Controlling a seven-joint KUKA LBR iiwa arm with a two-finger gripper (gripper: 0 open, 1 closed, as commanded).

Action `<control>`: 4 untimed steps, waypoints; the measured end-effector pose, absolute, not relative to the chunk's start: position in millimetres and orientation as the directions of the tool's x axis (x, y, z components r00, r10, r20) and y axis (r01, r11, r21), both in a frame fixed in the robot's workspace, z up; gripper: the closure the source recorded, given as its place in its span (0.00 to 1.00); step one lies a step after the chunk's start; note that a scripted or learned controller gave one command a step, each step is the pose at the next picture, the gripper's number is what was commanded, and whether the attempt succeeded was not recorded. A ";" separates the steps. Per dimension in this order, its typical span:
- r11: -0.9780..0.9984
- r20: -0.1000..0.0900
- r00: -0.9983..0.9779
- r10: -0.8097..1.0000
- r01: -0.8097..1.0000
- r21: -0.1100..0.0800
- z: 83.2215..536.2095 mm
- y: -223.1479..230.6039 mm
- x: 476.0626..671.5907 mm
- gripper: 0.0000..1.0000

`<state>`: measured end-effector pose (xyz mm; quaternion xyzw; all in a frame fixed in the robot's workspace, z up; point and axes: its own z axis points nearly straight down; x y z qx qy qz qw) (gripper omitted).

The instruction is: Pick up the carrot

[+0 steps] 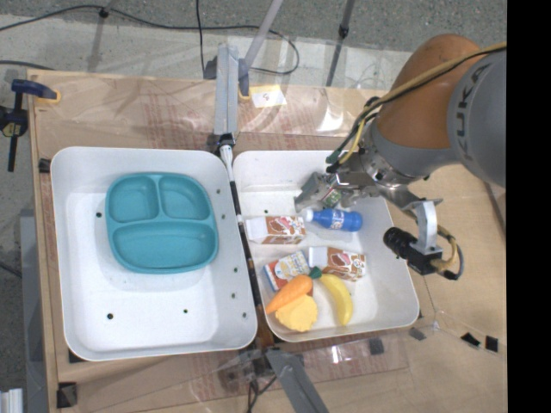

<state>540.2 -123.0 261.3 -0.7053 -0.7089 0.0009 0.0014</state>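
Observation:
The orange carrot with a green top lies in the right bin, near its front left. It rests against a yellow fruit and beside a banana. My gripper hangs over the back half of that bin, just above the cap end of a blue bottle. It is well behind the carrot and apart from it. Nothing shows in its grasp.
Three small milk cartons lie between the gripper and the carrot. The left bin holds a teal divided plate. A metal rail runs between the bins at the back.

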 end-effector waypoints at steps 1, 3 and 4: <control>0.137 0.000 -0.137 0.991 0.991 -0.001 95.5 -124.9 498.1 0.00; -0.275 0.000 0.275 0.961 0.961 -0.006 110.5 -132.6 450.0 0.00; -0.036 -0.001 0.036 0.999 0.999 0.004 88.0 -132.9 539.9 0.00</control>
